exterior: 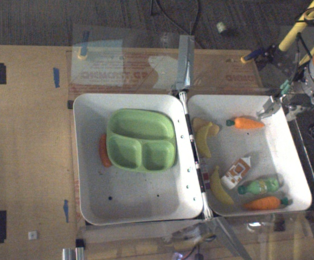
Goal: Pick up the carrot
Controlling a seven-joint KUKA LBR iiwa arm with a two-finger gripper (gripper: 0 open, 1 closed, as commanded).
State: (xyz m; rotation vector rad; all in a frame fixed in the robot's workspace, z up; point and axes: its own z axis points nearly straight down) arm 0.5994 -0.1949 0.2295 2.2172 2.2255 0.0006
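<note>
Bench [26, 145]: tan board, blue tape marks.
Floor [64, 10]: dark carpet, black cable.
Left bin [140, 205]: green tray.
Right bin [298, 167]: carrot [245, 123] by far wall; second carrot [265, 203] near front.
Gripper [279, 103]: over far-right corner; claw state cannot be told.

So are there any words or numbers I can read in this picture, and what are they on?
Cardboard sheet behind the bins: faint reddish print under clear plastic, seemingly reversed, too blurred to read.
Small white and orange carton in the right bin: has a label, too small to read.
Green bottle beside it: no print I can make out.
Nothing here can be quoted for sure.
</note>
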